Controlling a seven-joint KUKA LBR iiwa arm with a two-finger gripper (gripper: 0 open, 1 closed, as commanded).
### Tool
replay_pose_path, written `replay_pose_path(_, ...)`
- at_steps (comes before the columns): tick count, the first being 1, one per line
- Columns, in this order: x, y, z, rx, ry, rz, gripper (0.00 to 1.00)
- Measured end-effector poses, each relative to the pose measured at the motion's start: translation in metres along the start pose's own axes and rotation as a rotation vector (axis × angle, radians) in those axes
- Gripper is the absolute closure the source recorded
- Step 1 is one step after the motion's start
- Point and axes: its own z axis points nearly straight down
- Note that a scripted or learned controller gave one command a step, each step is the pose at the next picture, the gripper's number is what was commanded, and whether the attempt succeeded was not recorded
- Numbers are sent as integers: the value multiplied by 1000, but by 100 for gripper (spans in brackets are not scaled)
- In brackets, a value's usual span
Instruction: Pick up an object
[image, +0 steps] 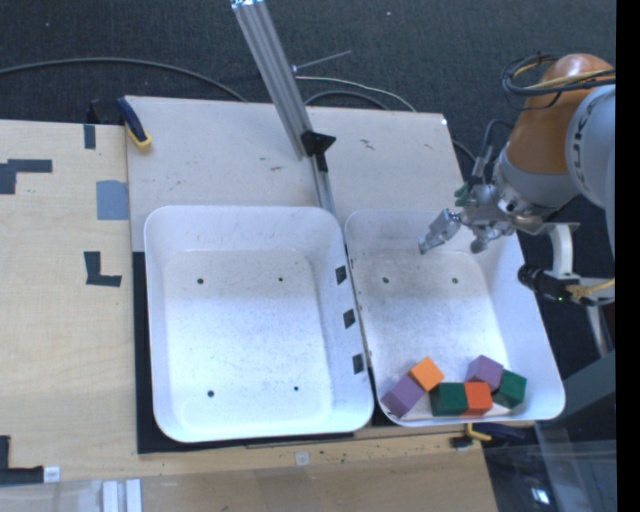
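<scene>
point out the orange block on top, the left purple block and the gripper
orange block (426, 373), camera view, its top face
left purple block (403, 394), camera view, its top face
gripper (434, 238), camera view, midway between the tips of its jaws

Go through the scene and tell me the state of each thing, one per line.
gripper: above the right bin's far end, holding nothing
blocks: clustered at the right bin's near edge
right bin: holds the blocks
left bin: beside the right bin

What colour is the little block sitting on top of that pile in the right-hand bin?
Orange: the small cube on the pile, in the camera view from above.
</scene>
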Motion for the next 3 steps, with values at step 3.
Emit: replay_pose_path(3,39,-89,106,-3,0,2,0)
